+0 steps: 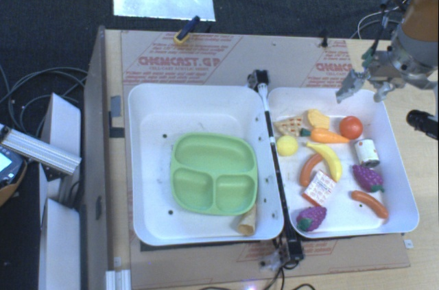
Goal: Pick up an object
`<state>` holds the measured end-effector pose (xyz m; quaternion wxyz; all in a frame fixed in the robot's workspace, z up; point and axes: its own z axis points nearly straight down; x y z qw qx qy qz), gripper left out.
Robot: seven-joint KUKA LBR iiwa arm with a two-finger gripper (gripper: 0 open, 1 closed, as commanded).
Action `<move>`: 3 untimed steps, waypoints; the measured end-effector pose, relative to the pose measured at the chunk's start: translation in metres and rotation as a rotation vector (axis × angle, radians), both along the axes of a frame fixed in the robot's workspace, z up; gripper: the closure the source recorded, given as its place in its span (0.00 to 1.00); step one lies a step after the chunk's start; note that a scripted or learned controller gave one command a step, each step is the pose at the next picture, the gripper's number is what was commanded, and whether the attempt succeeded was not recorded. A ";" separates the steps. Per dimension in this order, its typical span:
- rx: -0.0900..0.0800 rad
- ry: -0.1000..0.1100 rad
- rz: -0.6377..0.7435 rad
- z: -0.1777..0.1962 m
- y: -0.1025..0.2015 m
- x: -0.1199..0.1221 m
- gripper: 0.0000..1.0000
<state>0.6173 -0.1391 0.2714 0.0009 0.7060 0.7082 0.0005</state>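
Observation:
My gripper (361,91) hangs over the far edge of the right bin (401,151), fingers spread open with nothing between them. Below it in that bin lie a red tomato (350,126), an orange carrot (330,137), a yellow banana (328,159), a waffle piece (290,125), a yellow ball (287,145), a silver can (366,152), two purple grape bunches (368,178), a sausage (309,169), a hot dog (369,203) and a small white-red packet (319,187). The tomato is the nearest item to the fingers.
The left bin (147,145) holds a green divided plate (214,173) and a tan cone (247,222) at its near edge. A black divider bar (271,145) runs between the bins. A second grape bunch (311,218) sits by the right bin's near wall.

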 end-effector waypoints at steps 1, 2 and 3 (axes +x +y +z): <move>0.000 0.004 -0.002 -0.113 -0.040 -0.027 0.00; 0.001 0.001 0.001 -0.187 0.039 -0.052 0.00; 0.001 0.001 -0.001 -0.177 0.036 -0.079 0.00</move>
